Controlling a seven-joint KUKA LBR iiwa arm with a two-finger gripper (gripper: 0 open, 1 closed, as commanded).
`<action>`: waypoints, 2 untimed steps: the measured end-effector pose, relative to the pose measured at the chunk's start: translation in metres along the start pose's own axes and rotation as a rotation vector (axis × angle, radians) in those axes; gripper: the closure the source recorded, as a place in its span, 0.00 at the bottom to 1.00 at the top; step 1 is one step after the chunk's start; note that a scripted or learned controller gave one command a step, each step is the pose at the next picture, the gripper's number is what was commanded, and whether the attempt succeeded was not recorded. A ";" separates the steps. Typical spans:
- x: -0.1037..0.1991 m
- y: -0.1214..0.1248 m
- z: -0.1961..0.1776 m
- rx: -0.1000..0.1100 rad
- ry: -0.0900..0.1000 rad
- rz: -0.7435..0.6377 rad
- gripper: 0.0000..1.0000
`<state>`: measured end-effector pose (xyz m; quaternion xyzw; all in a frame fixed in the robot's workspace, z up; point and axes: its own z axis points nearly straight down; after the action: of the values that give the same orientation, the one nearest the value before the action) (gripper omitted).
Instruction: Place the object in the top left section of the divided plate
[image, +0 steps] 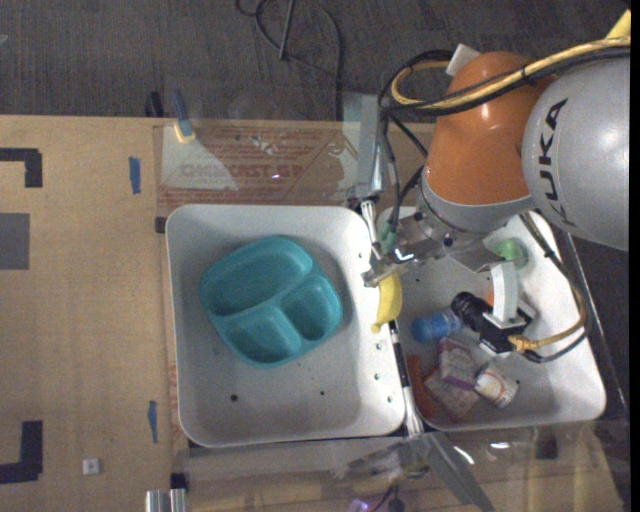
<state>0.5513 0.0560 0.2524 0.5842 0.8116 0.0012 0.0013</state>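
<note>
Bench (80, 300) is tan wood w/ black corner marks (25, 165) along its far edge and a few bits of blue tape (134, 175). Behind it is dark grey floor (120, 50) w/ black cables (290, 30) lying on it. A clear sheet (260, 160) over red-printed card sits at the back, touching the left-hand bin (280, 410). The 2 white bins stand side by side, walls touching.

The left-hand bin holds the plate (270, 300): teal plastic, rounded outline, split into 3 sections, 1 large and 2 smaller, lying flat and turned at an angle to the bin walls.

The banana (388, 300) is small, bright yellow and curved, roughly upright in view. It sits right over the shared wall btwn the 2 bins, just beside the plate's near rim but apart from it. Its upper end meets the tip of the gripper (383, 268), which hangs over that same wall. Can't tell whether the gripper is open or closed, nor whether it grips the banana.

The arm (480, 130), grey w/ an orange band, covers the back of the right-hand bin (570, 370). In that bin: a blue bottle (435, 326) near the banana, a pink and purple packet (452, 378), a small white cup (497, 385) touching the packet, and sth green (508, 248) at the back, partly hidden by the arm.
</note>
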 end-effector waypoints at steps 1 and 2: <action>0.034 -0.011 -0.030 0.000 0.000 -0.077 1.00; 0.051 -0.023 -0.032 0.004 0.001 -0.168 1.00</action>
<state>0.5133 0.0971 0.2845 0.5142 0.8576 -0.0003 -0.0005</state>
